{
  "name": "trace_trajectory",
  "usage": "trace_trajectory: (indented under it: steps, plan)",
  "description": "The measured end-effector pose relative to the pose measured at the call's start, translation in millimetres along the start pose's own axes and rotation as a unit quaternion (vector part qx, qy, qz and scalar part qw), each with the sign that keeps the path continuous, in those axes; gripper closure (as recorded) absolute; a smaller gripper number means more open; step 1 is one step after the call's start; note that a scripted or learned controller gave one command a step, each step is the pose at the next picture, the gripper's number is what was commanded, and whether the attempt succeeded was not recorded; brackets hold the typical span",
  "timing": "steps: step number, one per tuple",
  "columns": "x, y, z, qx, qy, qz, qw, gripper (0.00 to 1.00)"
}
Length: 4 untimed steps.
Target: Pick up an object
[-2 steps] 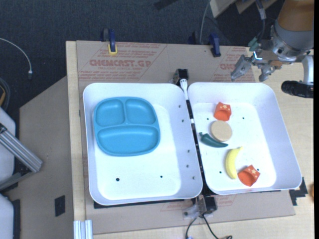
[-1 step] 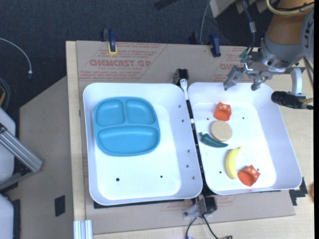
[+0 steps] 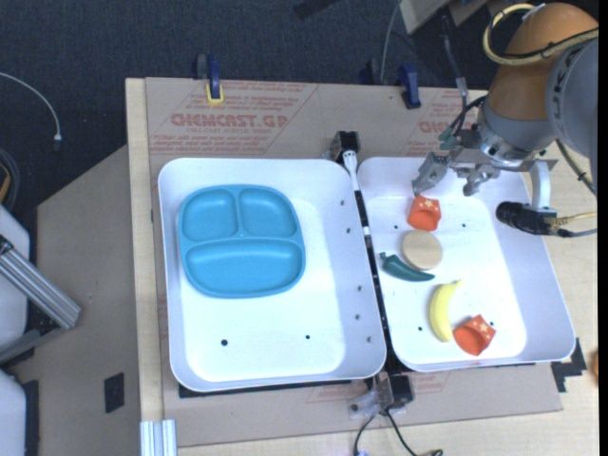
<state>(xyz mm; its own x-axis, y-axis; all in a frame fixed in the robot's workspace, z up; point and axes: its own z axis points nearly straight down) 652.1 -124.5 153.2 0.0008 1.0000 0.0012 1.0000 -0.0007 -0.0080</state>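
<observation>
Hand (image 3: 448,171) fingers spread, holding nothing, orange block (image 3: 424,213) just below it, right bin (image 3: 532,255)

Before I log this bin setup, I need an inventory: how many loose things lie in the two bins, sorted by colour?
Orange-red: 2, one block near the pincer, another by the banana
Yellow: 1, banana
Beige: 1, round disc
Dark green: 1, pepper-like piece
Blue: 1, divided plate in the left bin
Total: 6
</observation>
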Motion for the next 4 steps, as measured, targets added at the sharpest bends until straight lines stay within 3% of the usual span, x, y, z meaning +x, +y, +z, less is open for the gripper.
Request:
trace_trajectory:
  steps: [1,2,4]
  plan:
    - [-0.8,-3.6,64.4,0.0,0.0,0.0,1.0,0.0]
    - [-1.1,-0.8,48.4,-0.005,-0.001,0.0,1.0,1.0]
    - [2.3,1.3,-61.5,-0.008,-0.002,-0.001,1.0,1.0]
